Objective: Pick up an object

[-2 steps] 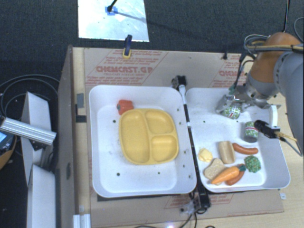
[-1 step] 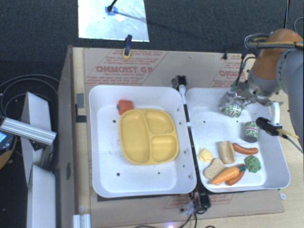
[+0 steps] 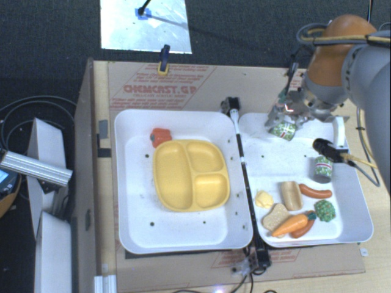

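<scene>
Camera view: my claw point(image 3: 286, 119) sits at the right bin's point(image 3: 360, 224) far left corner, closed on one green-patterned can point(image 3: 283, 129). Left bin point(image 3: 131, 163): one yellow tray point(image 3: 189, 174), one red item point(image 3: 160, 137).

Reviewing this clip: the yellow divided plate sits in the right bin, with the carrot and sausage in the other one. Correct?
Not quite. The camera view shows the yellow divided plate in the left bin; the carrot and sausage lie in the right bin.
</scene>
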